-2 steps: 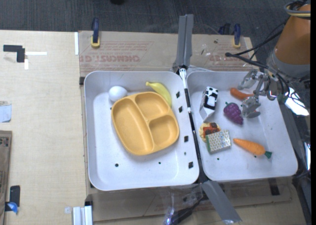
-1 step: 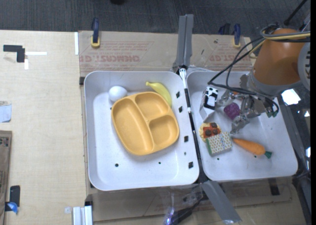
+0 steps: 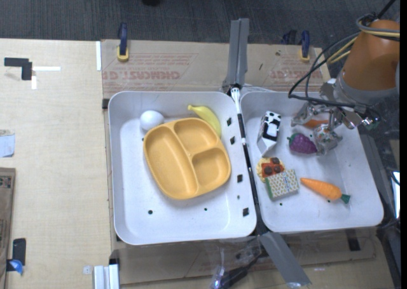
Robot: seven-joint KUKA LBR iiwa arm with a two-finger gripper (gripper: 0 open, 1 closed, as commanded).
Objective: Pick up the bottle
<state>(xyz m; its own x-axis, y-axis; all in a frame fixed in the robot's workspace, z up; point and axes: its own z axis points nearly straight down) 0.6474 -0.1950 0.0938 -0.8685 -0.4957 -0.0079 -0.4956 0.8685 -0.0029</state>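
Bottle [image 3: 271,126]: black-and-white, upper left of the right bin [image 3: 365,173], just beside the divider between the bins. Gripper [image 3: 326,135] sits well right of it, in the bin's upper middle, not over the bottle. Can't tell whether the claw is spread or closed, metal clutter hides it. Nothing visibly pinched. A purple toy vegetable [image 3: 303,144] lies just left of the claw; contact unclear. Carrot [image 3: 324,188] lies lower right in the bin, waffle square [image 3: 282,183] lower left. Left bin [image 3: 127,173]: yellow divided plate [image 3: 186,157], banana [image 3: 206,116], white egg [image 3: 151,118].
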